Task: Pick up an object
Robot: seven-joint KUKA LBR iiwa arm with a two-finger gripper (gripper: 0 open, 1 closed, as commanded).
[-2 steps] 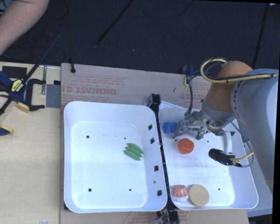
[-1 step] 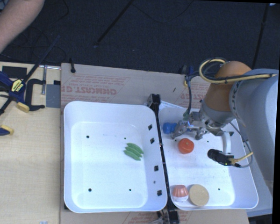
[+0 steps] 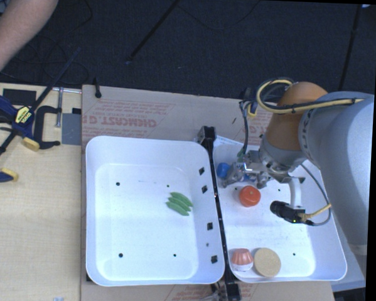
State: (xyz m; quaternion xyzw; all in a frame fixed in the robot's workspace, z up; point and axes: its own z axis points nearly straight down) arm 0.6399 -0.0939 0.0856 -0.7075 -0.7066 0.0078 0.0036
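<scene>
Objects for the pick are split between the two shallow white plastic bins. In the left bin I see a single small green piece, elongated and ridged like a bundle of pods, lying near the middle toward that bin's right wall. In the right bin I count four things: a round orange-red ball-like item with a smooth matt skin, close to the bin's centre; a small glossy blue piece near the far left corner, just beside the divider; and along the near edge a squat white and pink rounded item sitting just beside, perhaps touching, a flat tan disc with a dull, cork-like face. My arm, smooth grey with its orange band, comes in from the right and bends down over the far part of the right bin. The gripper hangs just beyond the orange-red item, between it and the blue piece; its metal parts are a dark tangle from here and I cannot tell whether it is released or clenched, nor whether it touches either item. Both bins rest on a brown cardboard sheet with red print, on the pale wooden bench.
</scene>
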